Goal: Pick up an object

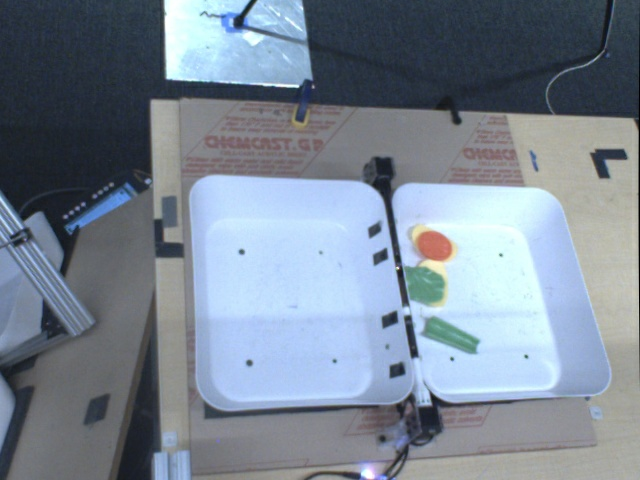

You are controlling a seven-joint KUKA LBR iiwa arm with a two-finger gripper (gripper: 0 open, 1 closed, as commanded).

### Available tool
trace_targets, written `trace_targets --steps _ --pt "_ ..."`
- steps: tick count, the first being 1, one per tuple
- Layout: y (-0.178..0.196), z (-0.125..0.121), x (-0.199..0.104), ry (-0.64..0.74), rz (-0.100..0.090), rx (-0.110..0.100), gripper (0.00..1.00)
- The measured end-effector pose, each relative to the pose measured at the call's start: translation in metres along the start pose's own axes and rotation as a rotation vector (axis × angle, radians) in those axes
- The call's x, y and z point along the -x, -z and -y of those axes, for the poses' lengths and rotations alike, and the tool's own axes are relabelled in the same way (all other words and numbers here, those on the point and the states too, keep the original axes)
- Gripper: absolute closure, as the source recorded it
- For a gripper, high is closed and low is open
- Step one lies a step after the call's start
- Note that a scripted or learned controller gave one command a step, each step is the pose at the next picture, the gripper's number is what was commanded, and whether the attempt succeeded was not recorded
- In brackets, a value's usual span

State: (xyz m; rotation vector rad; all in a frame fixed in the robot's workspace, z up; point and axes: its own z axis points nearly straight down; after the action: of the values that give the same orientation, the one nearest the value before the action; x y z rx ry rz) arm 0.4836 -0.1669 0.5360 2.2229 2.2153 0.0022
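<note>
The right bin (pixel 560 268) holds a few small objects near its left wall. An orange-red disc on a yellow base (pixel 433 244) lies furthest back. Just in front of it sits a rounded green piece (pixel 426 285) with a pale yellow bit at its top edge. A long green piece (pixel 451 335) lies slantwise nearest the front.
The left bin (pixel 290 288) stands beside the right one, joined by a black clip strip (pixel 400 298). Both rest on a cardboard sheet (pixel 260 138) on the bench. A shiny metal plate (pixel 235 28) lies at the back left, an aluminium frame (pixel 40 278) at far left.
</note>
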Motion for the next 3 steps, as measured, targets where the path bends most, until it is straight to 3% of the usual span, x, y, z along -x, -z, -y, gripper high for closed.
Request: trace_targets --steps 1,2,3 --pt "-0.115 -0.041 -0.079 0.016 -0.004 -0.010 1.00" --pt "-0.050 -0.121 -0.071 0.010 0.002 0.009 1.00" --pt "-0.013 -0.142 -0.074 0.009 0.001 0.005 1.00"
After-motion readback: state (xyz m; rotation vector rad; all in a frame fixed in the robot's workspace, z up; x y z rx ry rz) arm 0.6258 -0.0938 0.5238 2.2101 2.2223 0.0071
